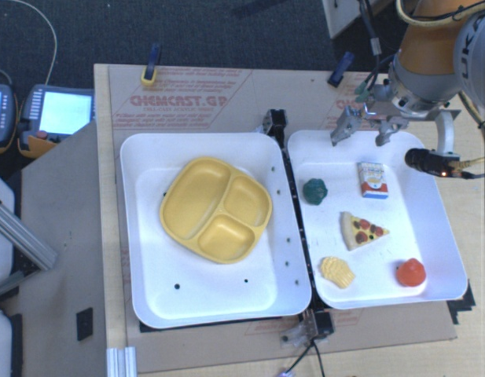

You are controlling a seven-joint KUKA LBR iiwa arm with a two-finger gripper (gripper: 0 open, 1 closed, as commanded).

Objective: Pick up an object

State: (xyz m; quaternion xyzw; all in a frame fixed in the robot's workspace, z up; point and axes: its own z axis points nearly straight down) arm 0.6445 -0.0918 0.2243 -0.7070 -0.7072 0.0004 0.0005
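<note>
The right bin (439, 234) holds a dark green ball (314, 190), a small white, red and blue carton (372, 180), a toy pizza slice (361, 230), a yellow ridged piece (336, 271) and a red tomato-like toy (411, 272). My gripper (360, 130) hangs over the far edge of this bin, its two fingers spread open with nothing between them. It sits above and behind the carton and the green ball, apart from both.
The left bin (140, 242) carries a yellow divided plate (216, 209). A black clamp (274, 121) stands between the bins at the far side. The grey arm with its orange band (435, 30) comes in from the upper right. A cardboard sheet (187, 93) lies under both bins.
</note>
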